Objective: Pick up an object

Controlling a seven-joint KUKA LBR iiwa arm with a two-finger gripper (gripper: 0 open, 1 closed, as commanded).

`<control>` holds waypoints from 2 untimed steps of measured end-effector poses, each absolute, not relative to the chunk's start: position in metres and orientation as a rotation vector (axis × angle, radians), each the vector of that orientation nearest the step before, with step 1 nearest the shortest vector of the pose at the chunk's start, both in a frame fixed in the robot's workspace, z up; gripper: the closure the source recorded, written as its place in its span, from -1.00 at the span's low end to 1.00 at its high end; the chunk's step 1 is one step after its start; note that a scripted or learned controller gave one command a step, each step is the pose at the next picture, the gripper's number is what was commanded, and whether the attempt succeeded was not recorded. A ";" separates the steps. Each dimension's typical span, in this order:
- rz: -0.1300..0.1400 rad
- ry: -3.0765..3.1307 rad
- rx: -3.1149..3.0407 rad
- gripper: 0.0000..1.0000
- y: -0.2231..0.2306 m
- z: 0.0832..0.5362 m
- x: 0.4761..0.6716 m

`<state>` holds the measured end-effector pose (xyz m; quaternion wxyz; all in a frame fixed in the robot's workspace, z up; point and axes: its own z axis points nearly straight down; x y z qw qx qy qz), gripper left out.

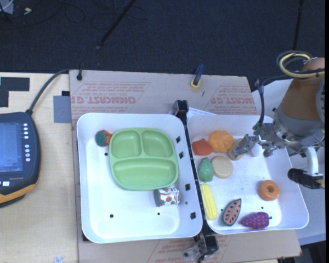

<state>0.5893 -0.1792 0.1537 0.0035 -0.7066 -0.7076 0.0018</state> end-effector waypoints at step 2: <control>-0.002 -2.221 -2.221 -1.00 -0.177 0.091 0.585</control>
